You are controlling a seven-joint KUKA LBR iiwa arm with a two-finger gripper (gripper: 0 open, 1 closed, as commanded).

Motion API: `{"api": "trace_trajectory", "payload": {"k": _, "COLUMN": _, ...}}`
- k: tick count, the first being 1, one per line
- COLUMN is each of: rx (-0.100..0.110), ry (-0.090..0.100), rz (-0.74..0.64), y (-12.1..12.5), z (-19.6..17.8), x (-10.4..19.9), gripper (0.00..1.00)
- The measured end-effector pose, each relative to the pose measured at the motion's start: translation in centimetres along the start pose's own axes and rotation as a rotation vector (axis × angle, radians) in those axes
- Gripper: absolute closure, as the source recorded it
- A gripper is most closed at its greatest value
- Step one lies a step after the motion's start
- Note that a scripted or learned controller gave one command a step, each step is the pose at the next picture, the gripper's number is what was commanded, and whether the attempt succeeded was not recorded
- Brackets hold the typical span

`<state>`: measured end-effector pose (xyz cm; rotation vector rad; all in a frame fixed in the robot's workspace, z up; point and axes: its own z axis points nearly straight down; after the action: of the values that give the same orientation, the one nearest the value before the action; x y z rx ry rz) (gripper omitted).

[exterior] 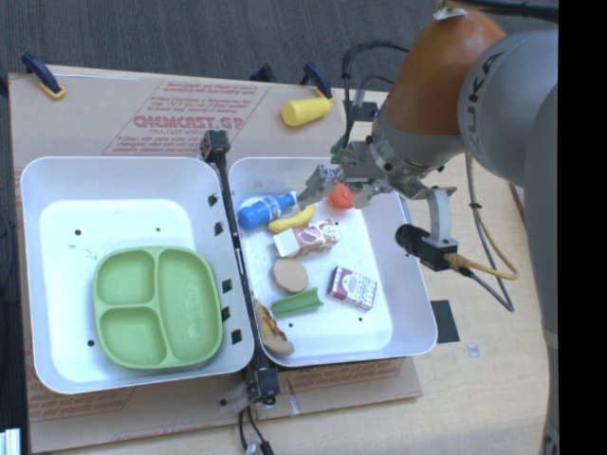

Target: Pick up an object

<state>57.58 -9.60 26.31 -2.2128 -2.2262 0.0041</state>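
Gripper (334, 184): over right bin's (410, 297) far edge.
Fingers: state hidden, cannot tell.
Orange object (340, 197): just beside fingers, apparently ungrasped.
Banana (291, 219): nearby, left.

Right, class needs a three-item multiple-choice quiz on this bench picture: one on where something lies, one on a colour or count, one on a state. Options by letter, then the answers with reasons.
1. Where does the green divided tray lie?
A. left bin
B. right bin
C. on the cardboard

2. What colour is the bottle?
A. red
B. blue
C. white

3. How does the bottle rest?
A. upright
B. on its side
C. lifted by the pincer

Answers:
1 A, it sits inside the left bin.
2 B, its body is blue, beside the banana.
3 B, it lies flat on the floor of the right bin, apart from the pincer.
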Motion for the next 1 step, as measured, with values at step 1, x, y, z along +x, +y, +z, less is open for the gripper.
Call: {"api": "trace_trajectory", "payload": {"k": 1, "rx": 0.0, "ry": 0.0, "rz": 0.001, "y": -5.72, "z": 15.76, "x": -6.73, "gripper": 0.0}}
